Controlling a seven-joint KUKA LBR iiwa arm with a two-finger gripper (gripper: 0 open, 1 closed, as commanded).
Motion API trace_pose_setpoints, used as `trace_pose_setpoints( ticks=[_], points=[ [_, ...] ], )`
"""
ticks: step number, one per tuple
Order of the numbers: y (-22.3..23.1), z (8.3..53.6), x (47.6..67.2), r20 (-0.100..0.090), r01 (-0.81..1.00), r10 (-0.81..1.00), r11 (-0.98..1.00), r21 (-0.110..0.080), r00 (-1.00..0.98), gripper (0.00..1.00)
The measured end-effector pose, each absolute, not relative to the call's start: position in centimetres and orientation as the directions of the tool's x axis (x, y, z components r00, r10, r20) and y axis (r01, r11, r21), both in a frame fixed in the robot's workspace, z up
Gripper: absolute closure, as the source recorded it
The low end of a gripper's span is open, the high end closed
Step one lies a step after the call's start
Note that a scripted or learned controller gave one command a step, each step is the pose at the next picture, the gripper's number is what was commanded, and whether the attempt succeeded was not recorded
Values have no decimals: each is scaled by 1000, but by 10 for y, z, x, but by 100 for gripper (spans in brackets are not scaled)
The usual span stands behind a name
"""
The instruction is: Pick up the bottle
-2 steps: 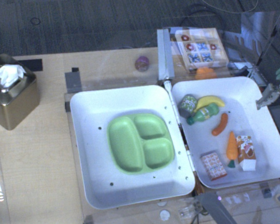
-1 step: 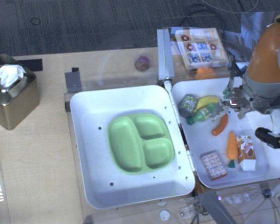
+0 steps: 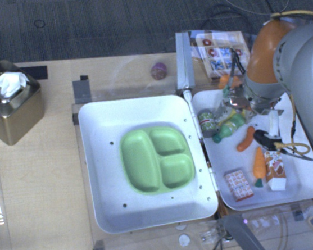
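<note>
Crowding is the main worry from where I stand. The green bottle (image 3: 229, 125) lies on its side in the right bin (image 3: 300, 191), up around that bin's 10 o'clock, with its dark green cap end pointing toward 8 o'clock. The gripper (image 3: 234, 103) hangs just at the bottle's 12 o'clock, close over its upper end. Whether it is spread wide or closed I cannot tell, because the wrist blocks my sight of it.

A small round tin (image 3: 206, 120) sits pressed against the bottle at its 9 o'clock. A grab there could catch the tin too, or shove the bottle into the bin wall. Being round and lying flat, the bottle would probably roll or squirt away under an off-centre pinch.

An orange carrot-like piece (image 3: 246, 138) lies near the bottle's 4 o'clock, close enough to be nudged. Another orange piece (image 3: 258, 163), a little carton (image 3: 274, 173) and a red patterned box (image 3: 238, 184) sit down toward 6 o'clock, well apart.

The left bin (image 3: 109, 201) bears a green divided plate (image 3: 156, 158). A purple ball (image 3: 159, 70) rests on the bench behind it, out of the way.
</note>
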State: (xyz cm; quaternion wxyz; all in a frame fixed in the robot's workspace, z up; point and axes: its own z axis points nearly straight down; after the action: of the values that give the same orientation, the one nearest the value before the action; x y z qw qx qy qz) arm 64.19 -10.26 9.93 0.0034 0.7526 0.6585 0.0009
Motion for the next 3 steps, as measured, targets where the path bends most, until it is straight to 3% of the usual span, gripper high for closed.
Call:
trace_pose_setpoints(
  ticks=[1,2,3],
  points=[
    [-101,110,642,-2,992,992,-127,4,127,100],
    [-100,111,644,-2,992,992,-125,10,125,0],
    [-96,145,604,0,999,999,45,5,-45,0]
  ],
)
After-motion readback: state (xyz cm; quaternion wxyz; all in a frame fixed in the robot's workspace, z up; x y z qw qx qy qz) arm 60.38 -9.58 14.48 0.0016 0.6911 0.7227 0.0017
